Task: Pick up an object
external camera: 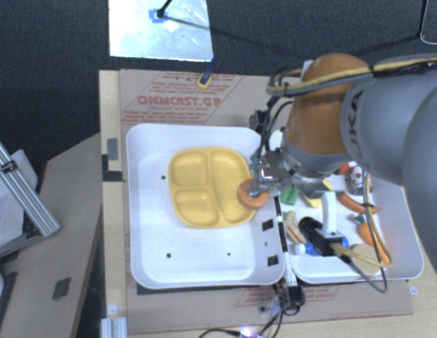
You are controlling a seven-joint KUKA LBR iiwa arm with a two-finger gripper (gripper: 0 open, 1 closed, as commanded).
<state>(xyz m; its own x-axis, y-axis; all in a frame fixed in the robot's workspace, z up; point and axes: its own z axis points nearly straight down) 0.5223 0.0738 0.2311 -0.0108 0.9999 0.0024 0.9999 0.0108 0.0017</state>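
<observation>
Camera view: grey arm enters from 3 o'clock, over the seam between the bins. Left bin carries a yellow three-section plate, set toward the bin's 1 o'clock. Right bin is cluttered with small items and partly hidden by the arm. Gripper sits low at the plate's 3 o'clock rim; open or closed, cannot tell. Orange ring lies on that rim, right at the gripper.
</observation>
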